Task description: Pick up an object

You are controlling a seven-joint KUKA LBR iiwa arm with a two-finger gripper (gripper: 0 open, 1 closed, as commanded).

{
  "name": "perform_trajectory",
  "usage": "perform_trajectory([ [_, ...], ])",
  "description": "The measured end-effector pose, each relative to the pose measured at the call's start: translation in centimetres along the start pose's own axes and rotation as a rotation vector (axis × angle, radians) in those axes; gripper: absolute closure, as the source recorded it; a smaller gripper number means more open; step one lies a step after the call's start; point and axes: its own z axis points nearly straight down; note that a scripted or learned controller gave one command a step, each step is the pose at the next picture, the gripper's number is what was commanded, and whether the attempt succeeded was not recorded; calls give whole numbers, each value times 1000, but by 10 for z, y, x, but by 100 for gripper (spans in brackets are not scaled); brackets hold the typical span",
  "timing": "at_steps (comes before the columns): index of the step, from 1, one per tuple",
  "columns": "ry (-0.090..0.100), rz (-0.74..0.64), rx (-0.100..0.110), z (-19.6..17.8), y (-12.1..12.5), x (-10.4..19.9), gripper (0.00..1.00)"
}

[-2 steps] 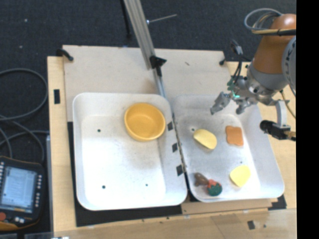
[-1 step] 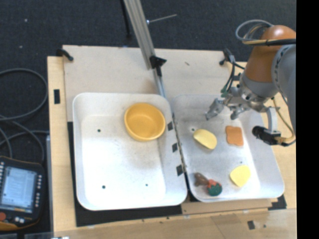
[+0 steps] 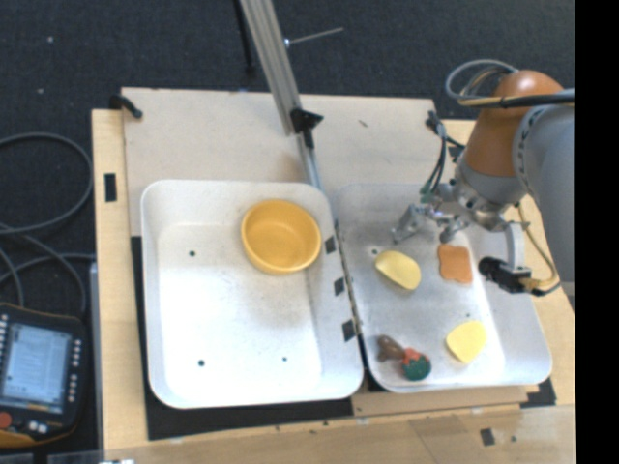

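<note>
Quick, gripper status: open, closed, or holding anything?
Gripper: jaws spread open, holding nothing, above the right bin near the yellow piece and orange piece.

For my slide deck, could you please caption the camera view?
Gripper open above the right bin, near a yellow piece and orange block; yellow bowl in the left bin.

text: we can read none | labels, brands: we find none legible on the bins [image 3: 155, 259] or the objects in them | numbers, signs: none we can make out | handheld screen unit [image 3: 34, 370] at lower left: its display is lit, but its content is too small and blurred for us to read
</note>
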Motion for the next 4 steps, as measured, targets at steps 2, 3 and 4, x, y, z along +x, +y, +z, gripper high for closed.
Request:
perform_trajectory([
  [2,-2,-1,-7,5,1,-2,100],
  [3,1,-3,-12,-59,7,-7,100],
  [4,1,-3,-11,-104,11,-8,100],
])
